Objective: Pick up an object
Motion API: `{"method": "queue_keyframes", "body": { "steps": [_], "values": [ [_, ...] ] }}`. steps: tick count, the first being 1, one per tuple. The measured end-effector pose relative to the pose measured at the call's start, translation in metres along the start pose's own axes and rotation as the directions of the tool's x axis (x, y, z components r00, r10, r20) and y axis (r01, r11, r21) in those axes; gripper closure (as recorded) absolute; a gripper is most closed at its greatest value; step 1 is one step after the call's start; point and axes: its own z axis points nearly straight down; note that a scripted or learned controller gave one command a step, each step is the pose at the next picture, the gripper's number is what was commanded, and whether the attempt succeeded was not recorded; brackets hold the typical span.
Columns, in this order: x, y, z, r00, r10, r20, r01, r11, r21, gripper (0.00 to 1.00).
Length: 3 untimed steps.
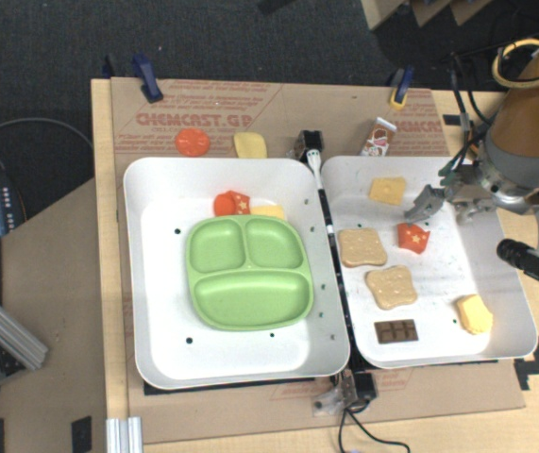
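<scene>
Left of centre, the green divided plate (248,272) sits in the left bin (156,347). In the right bin (505,343) lie two toast slices (362,246) and, at centre right, a red strawberry (413,238). Just above it hovers the gripper (429,203), fingers spread and empty. Best move: descend straight, straddle the berry, squeeze gently.

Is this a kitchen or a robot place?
Most likely a robot lab, not a kitchen. A grey and orange arm with a gripper reaches over two white bins, and what looks like toy food, such as bread slices, sits on a clamped cardboard sheet.
</scene>
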Motion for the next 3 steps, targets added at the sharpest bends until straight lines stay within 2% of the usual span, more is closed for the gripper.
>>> {"method": "queue_keyframes", "body": {
  "steps": [1,2,3],
  "values": [
    [0.007,0.005,0.079,1.0,0.003,0.001,-0.003,1.0,0.002,0.0],
    [0.006,0.007,0.063,1.0,0.004,0.004,-0.004,1.0,-0.006,1.0],
    [0.061,0.019,-0.029,1.0,-0.002,0.004,0.002,1.0,-0.017,1.0]
  ]
}}
